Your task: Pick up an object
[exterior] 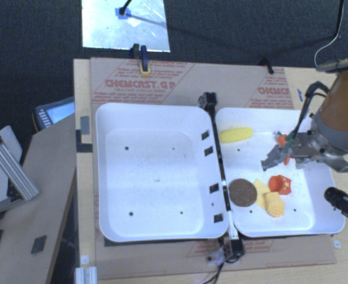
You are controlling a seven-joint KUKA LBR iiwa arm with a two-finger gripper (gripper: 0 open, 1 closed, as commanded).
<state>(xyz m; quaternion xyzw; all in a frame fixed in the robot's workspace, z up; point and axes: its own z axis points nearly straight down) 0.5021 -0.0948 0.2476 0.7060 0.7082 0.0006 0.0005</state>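
Observation:
The right bin holds several toy foods. A yellow corn cob lies near its far left. At the front sit a brown round cookie, a yellow wedge, a yellow textured block and a red piece. My gripper hangs over the bin's middle, just above and behind the red piece. A small orange bit shows by the wrist. Nothing is visible between the fingers.
The left bin lies beside the right one, with black clips along the shared rim. Both rest on a cardboard sheet. A silver plate lies beyond the bench. My arm comes in from the right.

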